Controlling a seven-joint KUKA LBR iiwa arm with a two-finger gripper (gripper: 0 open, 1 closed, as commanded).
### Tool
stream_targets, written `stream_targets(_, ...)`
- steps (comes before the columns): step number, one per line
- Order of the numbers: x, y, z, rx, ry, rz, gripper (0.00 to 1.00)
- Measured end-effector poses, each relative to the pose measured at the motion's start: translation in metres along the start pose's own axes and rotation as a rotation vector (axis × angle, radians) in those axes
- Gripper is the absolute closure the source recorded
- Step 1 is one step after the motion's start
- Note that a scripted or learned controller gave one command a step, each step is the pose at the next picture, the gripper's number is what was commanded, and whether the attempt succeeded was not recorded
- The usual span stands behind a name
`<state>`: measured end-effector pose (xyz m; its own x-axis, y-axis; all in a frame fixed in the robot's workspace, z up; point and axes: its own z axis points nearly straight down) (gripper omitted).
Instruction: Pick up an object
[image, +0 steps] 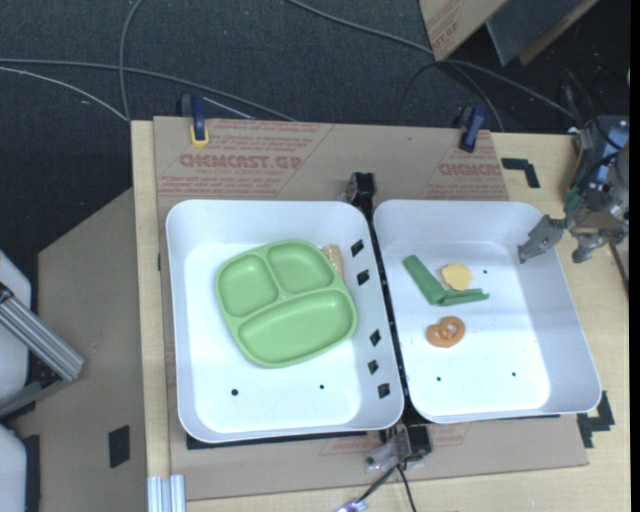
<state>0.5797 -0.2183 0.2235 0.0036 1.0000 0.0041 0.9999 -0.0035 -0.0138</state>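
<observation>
gripper (560, 243) over right bin's (560, 330) far right rim, fingers spread open holding nothing, in that bin green strip (430, 282) touching yellow piece (457, 275), orange ring (446, 332) just below, green divided plate (287, 301) in left bin (195, 330)

I have 1 camera here, fixed high above the bench (300, 150) and tilted down at a slant — the far edge sits at the top of my picture, the near edge at the bottom. It stands back enough to take in both bins whole — left bin (190, 300), right bin (560, 330) — plus dark floor (250, 60) beyond.
</observation>
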Motion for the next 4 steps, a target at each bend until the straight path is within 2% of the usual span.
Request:
stream_targets(1,0.001,0.003,-0.008,-0.014,-0.004,-0.004,0.00)
stream_targets(3,0.004,-0.002,0.117,-0.008,-0.001,-0.004,0.00)
stream_targets(4,0.005,0.000,0.137,-0.014,-0.001,-0.004,0.00)
